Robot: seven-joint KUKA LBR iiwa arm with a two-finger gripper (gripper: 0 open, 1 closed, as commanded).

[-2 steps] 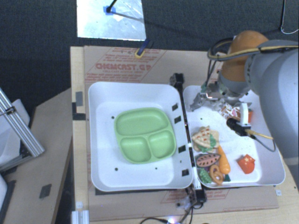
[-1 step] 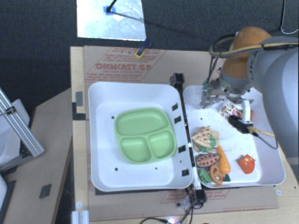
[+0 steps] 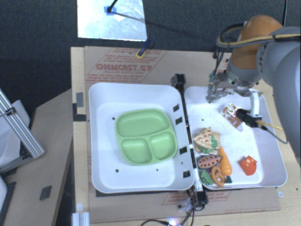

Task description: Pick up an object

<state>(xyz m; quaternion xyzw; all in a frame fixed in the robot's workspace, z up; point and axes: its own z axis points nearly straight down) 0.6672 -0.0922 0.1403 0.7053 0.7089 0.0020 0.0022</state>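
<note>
Over the right bin's point(image 3: 277, 171) far left corner, the gripper point(image 3: 214, 94) hangs low; whether its fingers are spread or closed cannot be told; nothing seen held. Near the bin's left wall lie a sandwich point(image 3: 206, 139) and a carrot point(image 3: 225, 160), long axis near-to-far, tip nearward; green tray point(image 3: 143, 135) in left bin point(image 3: 101, 126).

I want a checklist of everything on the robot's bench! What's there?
Surface: two white bins side by side, left bin, right bin.
Job's things: in the right bin, pizza slice, carrot, red pepper, pretzel, small packet.
Clutter: green divided plate in the left bin.
Grippers: gripper over the right bin's far edge; nothing seen in it.
Cables: cable crossing the right bin.
Surroundings: cardboard sheet, foil square.
</note>
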